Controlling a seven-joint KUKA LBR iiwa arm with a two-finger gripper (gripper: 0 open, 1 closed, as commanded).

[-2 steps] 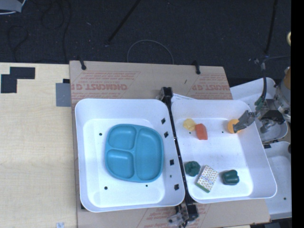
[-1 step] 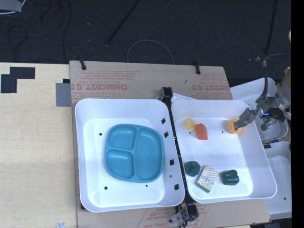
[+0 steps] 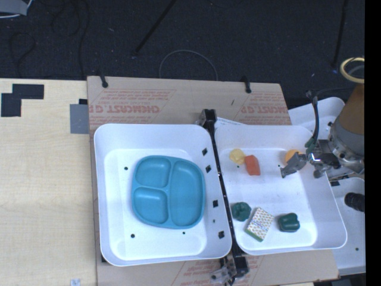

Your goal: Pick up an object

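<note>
Two shallow white bins sit side by side on a brown cardboard sheet (image 3: pixel 178 103), viewed from above at a slant. The black divider (image 3: pixel 218 183) where the two bins meet serves as the landmark here.

The left bin (image 3: pixel 113 148), left of the divider, holds one thing: a blue plate (image 3: pixel 168 191) with three compartments, lying flat near the middle of the bin floor.

The right bin (image 3: pixel 330 225), right of the divider, holds six small objects. A small yellow object (image 3: pixel 237 156) lies near the divider toward the far side. Touching it on the side away from the divider is an orange-red block (image 3: pixel 252 165), oblong, its long axis running roughly from far to near. Farther from the divider, toward the bin's right side, is a small orange object (image 3: pixel 291 155). Toward the near side, a dark green round object (image 3: pixel 241 211) lies just beside the divider. Next to it, away from the divider, is a small box (image 3: pixel 259 224) with a speckled white face and a yellow-green edge, turned diagonally. Beyond that lies a dark green pepper-shaped object (image 3: pixel 288 222).

The grey arm reaches in from the right, well away from the divider. Its gripper (image 3: pixel 293 167) hangs over the right bin just beside the small orange object. How far the claw is parted cannot be told, and nothing can be seen in its hold.
</note>
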